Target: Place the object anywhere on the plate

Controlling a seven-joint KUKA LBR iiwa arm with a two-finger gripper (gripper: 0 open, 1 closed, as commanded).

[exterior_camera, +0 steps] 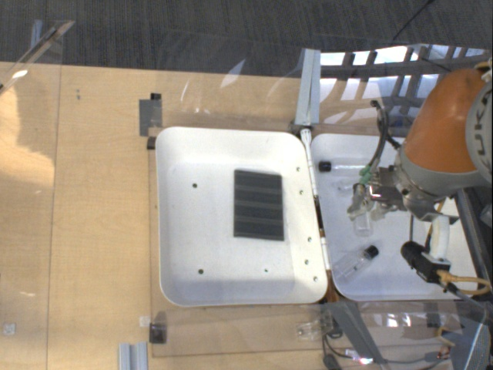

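My claw hangs over the right shallow white bin; how far open, I cannot tell. The clear black-capped vial lies below it. The dark ribbed rectangular plate sits in the left white bin.

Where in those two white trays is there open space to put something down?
The left bin has bare white floor all round the dark ridged plate, widest between the plate and the bin's left wall. The right bin is crowded: the gripper hangs over it, and a small clear tube with a black cap lies near its front.
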